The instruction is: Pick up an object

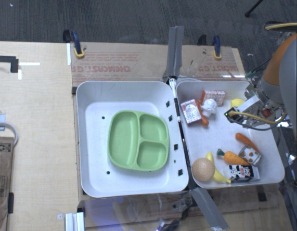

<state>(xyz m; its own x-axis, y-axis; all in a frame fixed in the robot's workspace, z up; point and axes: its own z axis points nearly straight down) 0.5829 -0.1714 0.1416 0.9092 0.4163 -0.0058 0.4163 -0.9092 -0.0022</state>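
The gripper [258, 110] is seen over the right edge of the right bin [220, 138], carried by the grey arm [285, 76]. Whether it is open or closed cannot be told, and nothing is seen in its hold.

The objects for picking are all lying in the right bin. A red-and-white carton [191, 112], a pink box [214, 96] and a small white object [209, 106] are grouped towards the far left corner. A yellow piece [237, 102] is placed just beside the gripper. A beige ball [203, 169] and a banana [218, 173] are touching at the near edge. A carrot [232, 157] and a black-and-white carton [241, 173] are found near the near right corner.

A green divided plate [138, 140] is set in the middle of the left bin [90, 177].
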